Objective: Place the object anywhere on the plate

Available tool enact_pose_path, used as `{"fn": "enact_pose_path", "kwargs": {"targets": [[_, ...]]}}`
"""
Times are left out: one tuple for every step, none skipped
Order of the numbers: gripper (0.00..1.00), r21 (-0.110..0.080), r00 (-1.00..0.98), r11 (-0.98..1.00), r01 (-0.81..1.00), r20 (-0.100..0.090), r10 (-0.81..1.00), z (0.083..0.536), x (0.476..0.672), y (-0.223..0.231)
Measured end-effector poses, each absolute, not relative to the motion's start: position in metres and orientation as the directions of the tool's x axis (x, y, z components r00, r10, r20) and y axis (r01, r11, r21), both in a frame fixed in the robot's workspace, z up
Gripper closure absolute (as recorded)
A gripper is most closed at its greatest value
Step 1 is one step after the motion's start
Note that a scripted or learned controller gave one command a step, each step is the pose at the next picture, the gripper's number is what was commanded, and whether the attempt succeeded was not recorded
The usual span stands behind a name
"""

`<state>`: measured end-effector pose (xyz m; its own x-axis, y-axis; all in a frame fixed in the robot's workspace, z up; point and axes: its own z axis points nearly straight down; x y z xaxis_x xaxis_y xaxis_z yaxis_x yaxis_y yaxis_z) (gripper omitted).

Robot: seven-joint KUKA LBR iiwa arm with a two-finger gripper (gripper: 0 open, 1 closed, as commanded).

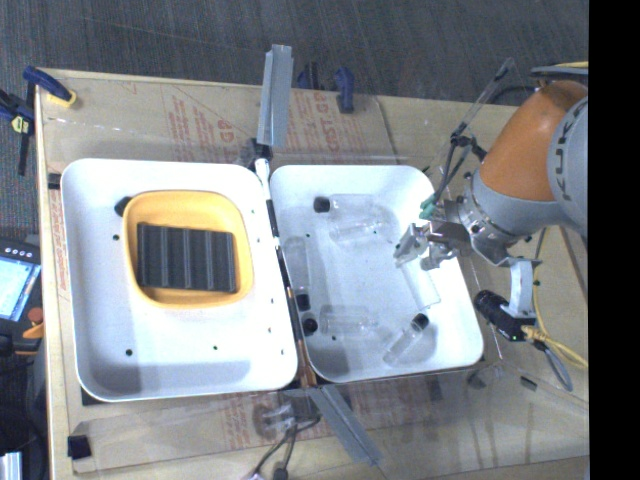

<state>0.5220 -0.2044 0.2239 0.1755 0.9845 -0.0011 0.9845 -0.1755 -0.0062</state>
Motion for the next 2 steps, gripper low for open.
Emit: {"fn": "enact_pose_path", "kwargs": {"targets": [[1.00, -0.001, 0.049, -0.049, 0.999, 0.000, 0.999, 0.226, 0.551, -0.161], [1.00, -0.003, -0.038, 0.038, 0.999, 0.001, 0.999, 0.215, 0.576, -0.078]]}}
